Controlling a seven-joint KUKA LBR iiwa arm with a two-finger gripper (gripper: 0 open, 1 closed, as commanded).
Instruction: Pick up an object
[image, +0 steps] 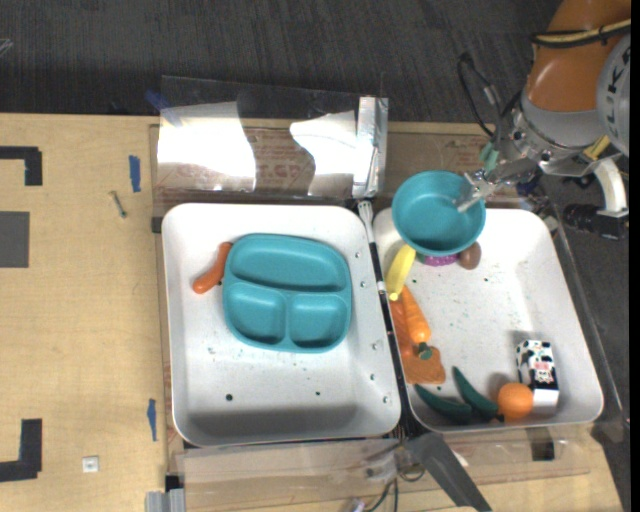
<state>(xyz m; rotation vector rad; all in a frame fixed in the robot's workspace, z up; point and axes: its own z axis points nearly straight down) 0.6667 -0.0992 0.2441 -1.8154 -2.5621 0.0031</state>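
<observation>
A teal bowl (435, 213) hangs over the back left corner of the right bin (575, 300), its rim overlapping the bin's edge. My gripper (472, 193) reaches in from the upper right and is shut on the bowl's right rim, with one finger (464, 203) showing inside the bowl. Just under the bowl, a purple object (440, 259) and a brown one (469, 257) peek out. A yellow banana (400, 271) lies just below the bowl.
The right bin also holds a carrot (411, 317), an orange wedge (426, 367), a dark green vegetable (468, 394), an orange (516, 400) and a cow-patterned carton (538, 366). The left bin (190, 350) holds a teal divided plate (288, 291) and an orange sausage-like toy (210, 270).
</observation>
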